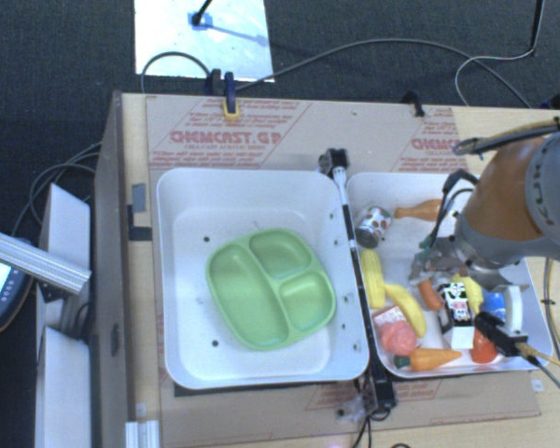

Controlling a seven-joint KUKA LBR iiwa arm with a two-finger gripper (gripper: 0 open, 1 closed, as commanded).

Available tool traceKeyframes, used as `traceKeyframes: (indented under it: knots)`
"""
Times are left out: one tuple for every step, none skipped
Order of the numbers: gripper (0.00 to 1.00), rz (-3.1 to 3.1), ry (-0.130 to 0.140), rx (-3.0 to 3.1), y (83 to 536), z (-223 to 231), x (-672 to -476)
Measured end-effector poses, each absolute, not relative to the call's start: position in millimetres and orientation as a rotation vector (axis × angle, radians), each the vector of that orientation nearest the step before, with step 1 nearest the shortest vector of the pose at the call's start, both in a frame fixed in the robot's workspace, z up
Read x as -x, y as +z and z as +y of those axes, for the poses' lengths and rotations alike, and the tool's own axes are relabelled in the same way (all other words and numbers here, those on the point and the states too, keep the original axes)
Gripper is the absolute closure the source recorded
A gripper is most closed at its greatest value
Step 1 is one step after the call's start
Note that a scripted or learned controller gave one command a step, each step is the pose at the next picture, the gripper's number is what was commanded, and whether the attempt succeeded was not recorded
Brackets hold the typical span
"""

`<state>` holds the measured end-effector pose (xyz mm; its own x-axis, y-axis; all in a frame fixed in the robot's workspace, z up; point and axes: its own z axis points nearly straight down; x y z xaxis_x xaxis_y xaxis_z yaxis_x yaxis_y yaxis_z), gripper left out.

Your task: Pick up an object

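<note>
Orange and lying along the lower rim of the right bin [538,342], a toy carrot [436,358] is the item nearest you, with a red piece [483,348] just to its right. Above these you see a yellow banana [403,308], a corn cob [372,278], a black-and-white toy [458,303] and a spotted ball [374,224], all crowded in the lower right of the frame. To the left, the other bin [173,250] carries a green divided plate [270,287]. Watch the crowding: the toys touch or overlap, so a descent could pinch two at once, or nudge one aside and close on nothing. Your gripper [441,267] sits low over the heap, near the black-and-white toy. From this angle you cannot tell whether the fingers are apart or together, and nothing is visibly held between them.
</note>
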<state>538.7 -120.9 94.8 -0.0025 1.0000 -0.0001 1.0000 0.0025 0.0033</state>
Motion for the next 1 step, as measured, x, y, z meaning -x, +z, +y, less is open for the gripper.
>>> traceKeyframes:
  knots:
    - [1.00, 2.223, 0.006, -2.215, 236.5, -53.4, -519.7]
